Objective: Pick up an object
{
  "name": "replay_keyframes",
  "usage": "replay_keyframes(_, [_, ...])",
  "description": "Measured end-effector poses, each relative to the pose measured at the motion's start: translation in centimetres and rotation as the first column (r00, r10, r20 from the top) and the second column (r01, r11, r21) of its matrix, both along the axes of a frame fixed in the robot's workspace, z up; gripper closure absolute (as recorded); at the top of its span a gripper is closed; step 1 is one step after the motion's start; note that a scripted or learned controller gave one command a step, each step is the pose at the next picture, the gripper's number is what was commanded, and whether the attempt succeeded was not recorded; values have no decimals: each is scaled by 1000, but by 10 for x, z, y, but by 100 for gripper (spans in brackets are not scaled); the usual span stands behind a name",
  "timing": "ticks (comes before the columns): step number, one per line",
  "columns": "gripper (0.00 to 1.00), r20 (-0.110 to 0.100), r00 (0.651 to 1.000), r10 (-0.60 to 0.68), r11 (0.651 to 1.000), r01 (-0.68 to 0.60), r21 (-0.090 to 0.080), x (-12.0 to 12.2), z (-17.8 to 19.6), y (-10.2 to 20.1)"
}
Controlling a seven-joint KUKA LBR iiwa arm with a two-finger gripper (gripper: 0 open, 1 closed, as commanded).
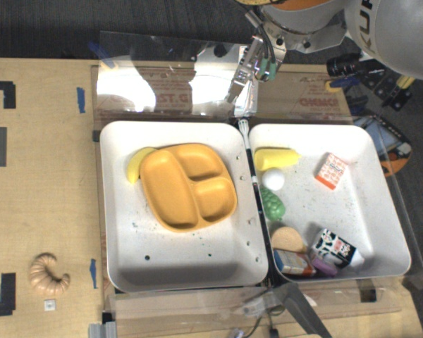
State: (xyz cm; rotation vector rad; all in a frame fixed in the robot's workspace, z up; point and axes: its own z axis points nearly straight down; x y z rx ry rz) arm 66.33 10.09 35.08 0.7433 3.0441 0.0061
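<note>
Hand (245, 83) above white bins (113, 189)

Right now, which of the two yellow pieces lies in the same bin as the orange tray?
The yellow piece in the left bin, tucked against the orange tray. The other yellow piece lies in the right bin.

Bins (120, 210): white plastic, smooth, faint sheen.
Tray (187, 185): orange plastic, matt.
Bench (35, 189): pale wood, matt.
Sheet (169, 76): clear plastic, glossy.
</note>
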Motion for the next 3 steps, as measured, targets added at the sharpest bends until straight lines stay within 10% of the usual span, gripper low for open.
replay_keyframes(1, [100,-16,1000,-15,1000,15,-1,-47,-124,74])
replay_keyframes(2, [100,5,1000,-20,1000,20,4,-17,62,118])
replay_keyframes(3, [100,-9,998,60,998,-60,-1,-84,-11,125])
